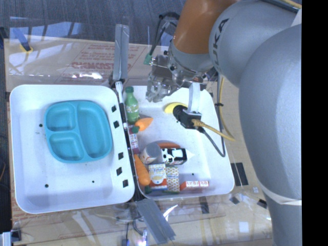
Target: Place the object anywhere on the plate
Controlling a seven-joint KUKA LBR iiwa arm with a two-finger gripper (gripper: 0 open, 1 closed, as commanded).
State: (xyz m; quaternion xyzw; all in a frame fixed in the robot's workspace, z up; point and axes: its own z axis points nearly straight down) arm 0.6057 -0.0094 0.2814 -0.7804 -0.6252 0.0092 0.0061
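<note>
step: we judge pre-grasp | gripper (156, 92) hovers at right bin's (218, 181) 11 o'clock, fingers' state we cannot tell | objects in that bin | plate (78, 131) bare | next: descend, grasp

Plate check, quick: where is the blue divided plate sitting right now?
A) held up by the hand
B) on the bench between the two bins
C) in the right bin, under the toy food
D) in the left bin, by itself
D: the blue plate lies flat in the left bin, while the bottle, carrot and the other items crowd the right bin.
</note>
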